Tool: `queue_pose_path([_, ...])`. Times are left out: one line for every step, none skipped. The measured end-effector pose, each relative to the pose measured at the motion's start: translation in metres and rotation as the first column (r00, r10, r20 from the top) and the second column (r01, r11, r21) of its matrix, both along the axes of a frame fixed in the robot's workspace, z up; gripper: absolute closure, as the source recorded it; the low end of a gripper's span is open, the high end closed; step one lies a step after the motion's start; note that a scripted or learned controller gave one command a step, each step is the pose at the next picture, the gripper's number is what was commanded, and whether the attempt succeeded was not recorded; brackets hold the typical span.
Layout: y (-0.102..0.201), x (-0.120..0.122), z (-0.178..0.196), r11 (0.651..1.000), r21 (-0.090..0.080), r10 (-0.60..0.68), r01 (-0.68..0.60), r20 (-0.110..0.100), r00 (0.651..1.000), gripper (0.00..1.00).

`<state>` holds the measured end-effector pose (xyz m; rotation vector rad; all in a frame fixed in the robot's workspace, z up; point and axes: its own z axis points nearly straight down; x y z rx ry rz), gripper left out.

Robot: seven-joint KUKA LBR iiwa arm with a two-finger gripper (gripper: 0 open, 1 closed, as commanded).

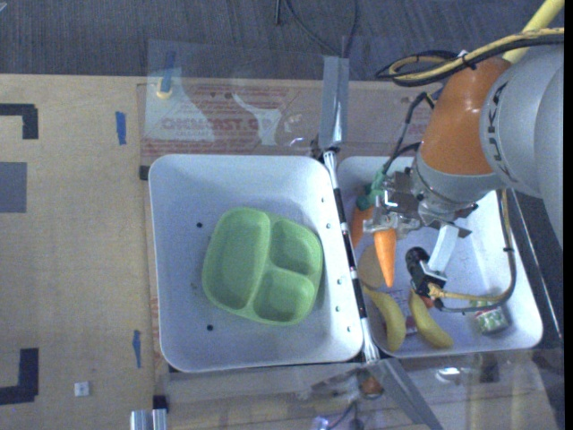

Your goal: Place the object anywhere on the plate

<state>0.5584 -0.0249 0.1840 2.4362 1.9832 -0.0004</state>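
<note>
A green divided plate (pixel 262 265) lies in the left white bin (pixel 179 186). Over the left part of the right bin (pixel 524 321), my gripper (pixel 387 224) is shut on the thick end of an orange carrot (pixel 384 258). The carrot points down toward the near side. Gripper and carrot are to the right of the plate, past the wall between the two bins.
A second orange carrot (pixel 359 226) with a green top lies against the right bin's left wall. A tan rounded piece (pixel 368 269) sits beside the held carrot. Two bananas (pixel 390 317) (pixel 431 323) lie at the near side, with a small greenish item (pixel 491 319) at the near right.
</note>
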Motion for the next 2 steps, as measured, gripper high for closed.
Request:
queue_pose_path([0.079, -0.014, 0.02, 0.998, 0.0, -0.07, 0.07, -0.001, 0.998, 1.0])
queue_pose_path([0.156, 0.017, -0.002, 0.992, -0.001, -0.127, 0.127, -0.002, 0.992, 1.0])
